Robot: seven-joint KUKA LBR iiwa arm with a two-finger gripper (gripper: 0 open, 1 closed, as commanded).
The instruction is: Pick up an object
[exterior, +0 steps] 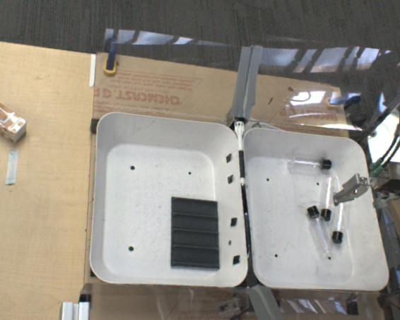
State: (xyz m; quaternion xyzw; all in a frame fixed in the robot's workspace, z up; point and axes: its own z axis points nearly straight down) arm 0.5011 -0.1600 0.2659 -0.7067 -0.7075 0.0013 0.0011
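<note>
— Where is your claw?

— My claw [352,189] sits at the right edge of the right bin [274,266], just above its floor. It shows as a small grey piece, and I cannot tell how it stands from here.

— What is there to pick up?

— Clear tubes with black caps, all in the right bin. One tube [307,163] lies flat near the far wall, its cap pointing right. Three more lie close together near the middle: a long tube [337,218] runs toward the near side with its cap at that end, a second tube [321,239] crosses beside it at a slant, and a short one [319,212] touches them. They are see-through, so their bodies are faint against the white.

— Is your claw on any of them?

— It is just beside the long tube's far end, and nothing shows in its grip.

— And the left bin?

— A black ribbed block [194,233] lies flat on the left bin [112,182] floor, toward the near right.

— Anything on the table [20,243]?

— A small orange and white carton [4,121], far left.
</note>
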